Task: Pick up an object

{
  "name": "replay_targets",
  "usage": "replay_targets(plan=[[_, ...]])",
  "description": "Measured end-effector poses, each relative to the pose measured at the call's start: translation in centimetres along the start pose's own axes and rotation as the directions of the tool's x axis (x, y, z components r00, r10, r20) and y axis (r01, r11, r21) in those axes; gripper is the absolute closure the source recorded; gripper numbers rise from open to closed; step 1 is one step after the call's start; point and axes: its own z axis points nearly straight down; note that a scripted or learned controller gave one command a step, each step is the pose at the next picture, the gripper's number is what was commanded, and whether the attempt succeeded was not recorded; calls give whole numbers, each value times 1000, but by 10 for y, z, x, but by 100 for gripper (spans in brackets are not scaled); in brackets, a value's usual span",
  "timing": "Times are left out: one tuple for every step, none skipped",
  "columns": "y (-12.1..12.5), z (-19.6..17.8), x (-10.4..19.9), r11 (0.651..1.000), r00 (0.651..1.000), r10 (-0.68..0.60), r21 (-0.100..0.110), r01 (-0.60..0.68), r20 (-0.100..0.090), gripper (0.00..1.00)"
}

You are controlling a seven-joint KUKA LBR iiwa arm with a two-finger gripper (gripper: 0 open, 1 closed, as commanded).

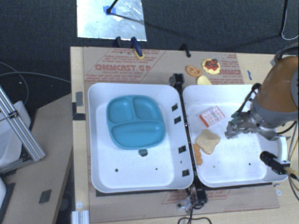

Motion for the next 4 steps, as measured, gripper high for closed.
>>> replay_targets(plan=[[-14, -26, 101, 1000, 1000, -9, -4, 9, -2, 100], [-12, -36, 95, 1000, 1000, -1, -8, 1, 1, 100], [-11, -47, 95, 1000, 1000, -3, -11, 3, 1, 100], [7, -24, 157, 1000, 1000, -7, -4, 7, 0, 100]])
